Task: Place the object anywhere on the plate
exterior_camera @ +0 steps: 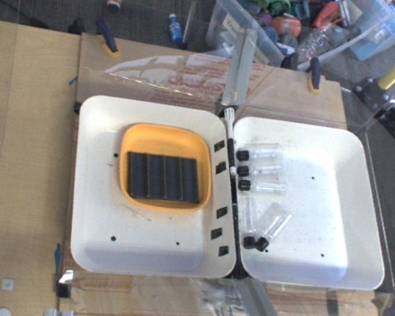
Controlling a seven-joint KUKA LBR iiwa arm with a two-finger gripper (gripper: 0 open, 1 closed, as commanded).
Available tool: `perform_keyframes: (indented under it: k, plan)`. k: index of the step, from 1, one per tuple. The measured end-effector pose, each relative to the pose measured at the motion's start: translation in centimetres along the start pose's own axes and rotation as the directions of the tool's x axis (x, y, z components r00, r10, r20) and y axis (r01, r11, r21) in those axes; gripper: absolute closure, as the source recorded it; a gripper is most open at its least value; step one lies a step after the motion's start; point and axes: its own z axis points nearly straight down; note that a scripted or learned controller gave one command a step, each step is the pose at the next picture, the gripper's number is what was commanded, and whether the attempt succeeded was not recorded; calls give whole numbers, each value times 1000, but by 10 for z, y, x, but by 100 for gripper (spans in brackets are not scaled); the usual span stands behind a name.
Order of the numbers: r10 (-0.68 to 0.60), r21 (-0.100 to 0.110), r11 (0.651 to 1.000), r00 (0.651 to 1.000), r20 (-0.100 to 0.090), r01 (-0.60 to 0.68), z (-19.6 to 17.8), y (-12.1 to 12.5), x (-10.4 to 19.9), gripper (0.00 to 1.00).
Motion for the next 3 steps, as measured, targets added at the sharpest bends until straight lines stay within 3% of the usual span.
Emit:
perform_keyframes:
  k: [1, 2, 3]
  plan:
    - [-383, -2, 924, 924, 2, 383, 1, 0, -2, 100]
    - [-686, -3, 727, 727, 3, 686, 1, -1, -18, 100]
    - [-848, -2, 530, 530, 5, 848, 1, 0, -10, 100]
